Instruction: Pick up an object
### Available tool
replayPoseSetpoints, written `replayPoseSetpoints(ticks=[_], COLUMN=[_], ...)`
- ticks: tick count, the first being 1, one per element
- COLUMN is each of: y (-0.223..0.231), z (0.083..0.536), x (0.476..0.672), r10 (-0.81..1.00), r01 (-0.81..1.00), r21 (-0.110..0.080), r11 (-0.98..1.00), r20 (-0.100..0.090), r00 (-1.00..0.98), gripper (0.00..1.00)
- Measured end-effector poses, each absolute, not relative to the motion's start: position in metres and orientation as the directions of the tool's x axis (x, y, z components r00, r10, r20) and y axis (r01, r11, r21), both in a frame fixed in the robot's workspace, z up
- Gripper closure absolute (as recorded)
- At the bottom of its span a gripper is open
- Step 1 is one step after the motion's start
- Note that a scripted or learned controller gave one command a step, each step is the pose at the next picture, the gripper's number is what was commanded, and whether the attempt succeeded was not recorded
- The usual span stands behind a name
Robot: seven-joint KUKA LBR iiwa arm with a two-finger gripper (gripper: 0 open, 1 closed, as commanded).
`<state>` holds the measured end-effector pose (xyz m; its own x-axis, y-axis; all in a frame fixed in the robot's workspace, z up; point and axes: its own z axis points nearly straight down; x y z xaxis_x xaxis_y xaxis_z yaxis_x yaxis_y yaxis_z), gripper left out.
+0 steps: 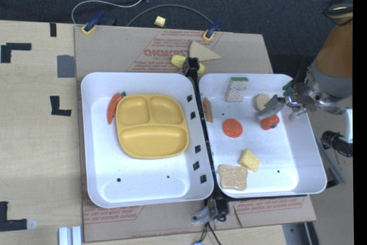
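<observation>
My gripper (272,110) hangs over the right bin (304,181), near its right wall, with the arm coming in from the right. Just under its tip lies a small red piece (270,122); I cannot tell whether they touch. A beige round piece (262,101) sits right beside the tip on its left. Further left in the same bin are a red disc (232,128), a green-topped speckled block (236,89) and a thin orange strip (207,110) by the divider. A yellow cheese wedge (249,160) and a bread slice (233,177) lie toward the front.
The left bin (97,181) holds a yellow divided plate (152,125) with an orange-red carrot (113,107) beside it. Behind the bins, small yellow and tan pieces (198,55) lie on the cardboard. A black divider clamp (198,123) runs between the bins.
</observation>
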<state>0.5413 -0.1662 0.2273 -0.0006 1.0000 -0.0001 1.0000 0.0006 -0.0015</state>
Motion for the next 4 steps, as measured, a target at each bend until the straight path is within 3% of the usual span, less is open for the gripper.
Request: replayPoseSetpoints(ticks=[1, 2, 3, 4], y=[-0.110, -0.118, -0.121, -0.147], z=[0.081, 0.086, 0.085, 0.087], x=[0.517, 0.614, 0.670, 0.603], r10=[1.000, 1.000, 1.000, 1.000], r01=[1.000, 1.000, 1.000, 1.000], r21=[0.002, 0.007, 0.000, 0.004], r11=[0.002, 0.003, 0.003, -0.002], r20=[-0.002, -0.003, -0.001, -0.002], r00=[-0.002, -0.003, -0.003, 0.002], gripper=[0.00, 0.00, 0.00, 0.00])
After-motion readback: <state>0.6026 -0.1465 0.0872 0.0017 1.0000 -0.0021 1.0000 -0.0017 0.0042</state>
